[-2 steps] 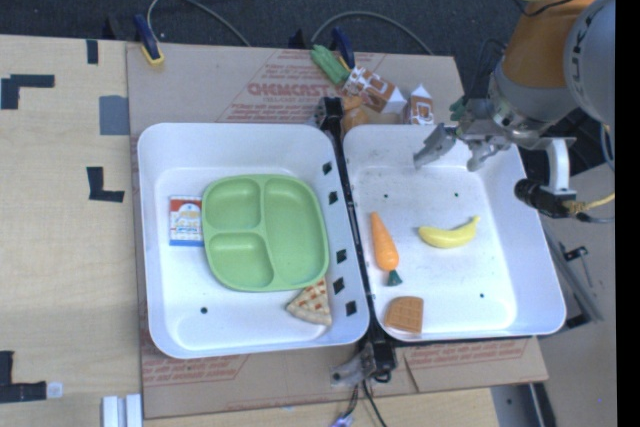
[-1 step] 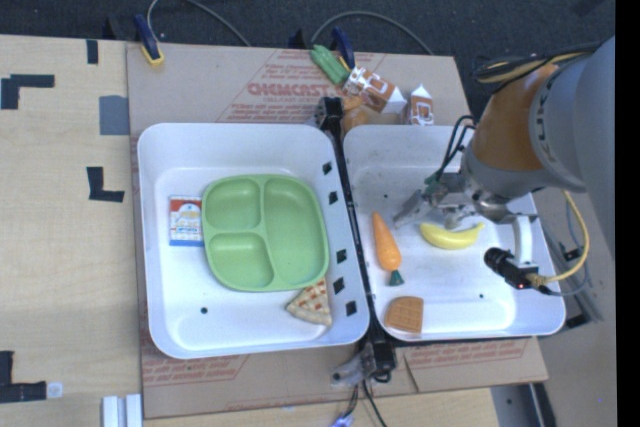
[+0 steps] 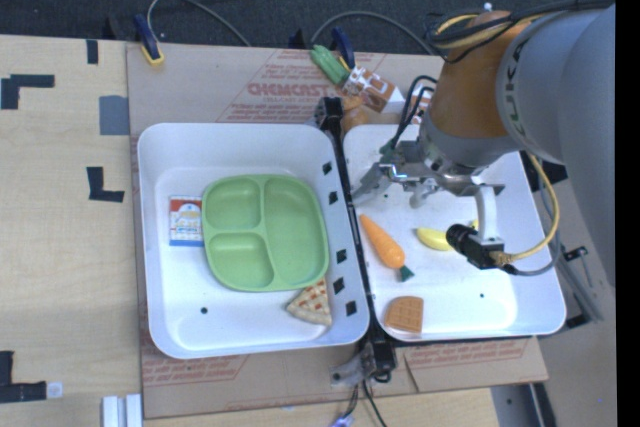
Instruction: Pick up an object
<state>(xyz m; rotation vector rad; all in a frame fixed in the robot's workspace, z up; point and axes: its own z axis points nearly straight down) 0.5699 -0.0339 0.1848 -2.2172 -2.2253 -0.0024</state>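
Gripper hangs over the upper part of the right bin, its two fingers spread apart with nothing between them. Closest target, the toy carrot, lies on the bin floor just below the fingertips in this view, slanting away toward the bin's near edge. A yellow banana-like piece sits a little to the carrot's right, beside a black fitting on the arm, and a waffle-coloured square lies farther down. To do this step well, I judge the fingers should straddle the carrot across its narrow width, not along it, and descend over its thick orange middle. The bin divider runs close alongside, so the finger on that side needs room.
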